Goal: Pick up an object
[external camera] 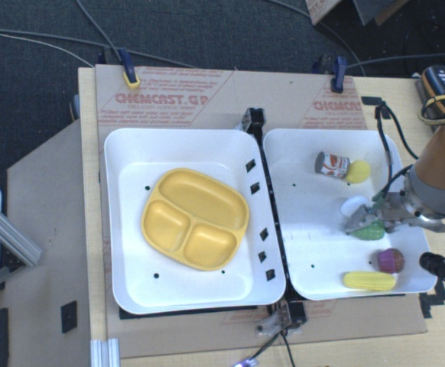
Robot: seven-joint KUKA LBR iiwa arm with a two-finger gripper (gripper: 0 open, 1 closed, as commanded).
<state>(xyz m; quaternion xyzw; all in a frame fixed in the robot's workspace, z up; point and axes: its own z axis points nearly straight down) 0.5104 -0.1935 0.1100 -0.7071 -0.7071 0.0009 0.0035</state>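
The right bin [314,274] holds several small objects. A small brown and white can [332,164] lies at the back beside a yellow lemon-like piece [358,172]. A purple piece [390,261] and a long yellow piece [369,281] lie near the front right. My gripper [362,222] reaches in from the right and is low over the middle right of this bin. It sits right at a green piece [372,234], whose upper part it partly covers. A pale round item [352,205] lies just behind the gripper.
The left bin [123,205] holds a yellow divided plate [196,219]. A black divider with clips [262,205] runs between the bins. The arm's body [436,178] hangs over the right bin's right wall, with cables behind it.
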